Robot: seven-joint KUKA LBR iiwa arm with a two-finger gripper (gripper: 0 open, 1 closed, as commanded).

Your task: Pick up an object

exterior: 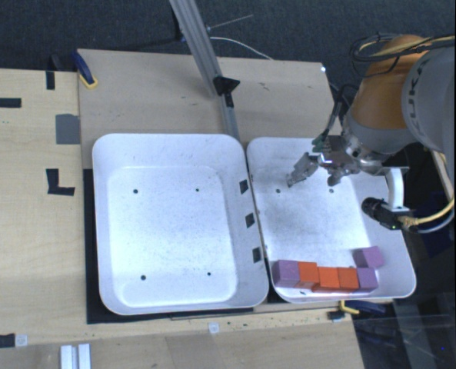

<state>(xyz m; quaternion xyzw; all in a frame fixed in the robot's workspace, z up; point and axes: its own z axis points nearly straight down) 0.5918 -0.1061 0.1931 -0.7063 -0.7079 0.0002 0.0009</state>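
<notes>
On the left, the left bin point(170, 221) has nothing to offer the task; the pickable things all lie in the right bin point(320, 214), lined up against its near wall. Reading that row from left to right: a purple block point(287, 272), an orange block point(307, 274), a second orange block point(337, 278), a purple block at the end point(367, 279), and just behind it a small purple block point(371, 257). The blocks touch one another, which leaves little room for a finger between them. The gripper point(317, 171) hangs over the far part of the same bin, well apart from the row, its two fingers spread and holding nothing. To do this step well, the likely best choice is the purple block at the left end or the small one set back, since each has free sides. The fingers should straddle those free faces, come down square to the bin floor, and keep clear of the near wall before they close
</notes>
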